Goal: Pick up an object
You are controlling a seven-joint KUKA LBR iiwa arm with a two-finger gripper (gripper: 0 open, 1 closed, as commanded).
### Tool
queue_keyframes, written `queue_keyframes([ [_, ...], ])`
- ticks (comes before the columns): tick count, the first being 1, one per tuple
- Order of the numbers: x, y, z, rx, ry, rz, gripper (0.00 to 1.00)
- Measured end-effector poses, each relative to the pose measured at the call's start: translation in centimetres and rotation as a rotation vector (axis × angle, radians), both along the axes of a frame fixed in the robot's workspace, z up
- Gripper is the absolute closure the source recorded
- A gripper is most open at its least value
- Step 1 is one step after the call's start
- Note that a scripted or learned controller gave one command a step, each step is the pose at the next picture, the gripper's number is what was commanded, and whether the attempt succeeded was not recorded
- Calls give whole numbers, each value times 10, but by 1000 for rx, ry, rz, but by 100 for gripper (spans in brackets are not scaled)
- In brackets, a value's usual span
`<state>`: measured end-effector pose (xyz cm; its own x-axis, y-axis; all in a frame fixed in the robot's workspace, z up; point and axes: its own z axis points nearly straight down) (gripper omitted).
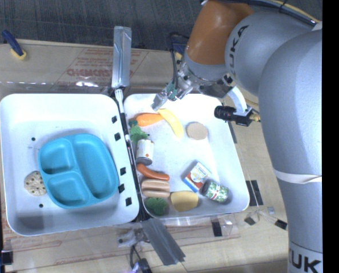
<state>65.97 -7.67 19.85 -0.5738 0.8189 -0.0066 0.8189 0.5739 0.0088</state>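
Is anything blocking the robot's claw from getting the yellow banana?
Nothing visible does. The end effector hovers over the right bin's top edge, and the banana lies just below it, uncovered. The carrot lies beside the banana, not over it.

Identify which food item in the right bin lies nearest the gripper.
The yellow banana, just below the gripper. The carrot beside it sits slightly farther; the other foods lie lower in the bin.

— What do we see of the arm (283,95)?
— We see smooth, rounded grey casings and a broad orange band (212,24) above the wrist.
— Any markings?
— We read dark "KUKA" lettering on the grey shell. Dark cables run over the top, and a small black fitting juts out beside the wrist.
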Motion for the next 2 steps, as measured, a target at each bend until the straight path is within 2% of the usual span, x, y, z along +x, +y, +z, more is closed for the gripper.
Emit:
queue_keyframes([
  [1,-50,-20,-83,-1,10,193,0],
  [2,-6,-10,-1,-3,2,272,0],
])
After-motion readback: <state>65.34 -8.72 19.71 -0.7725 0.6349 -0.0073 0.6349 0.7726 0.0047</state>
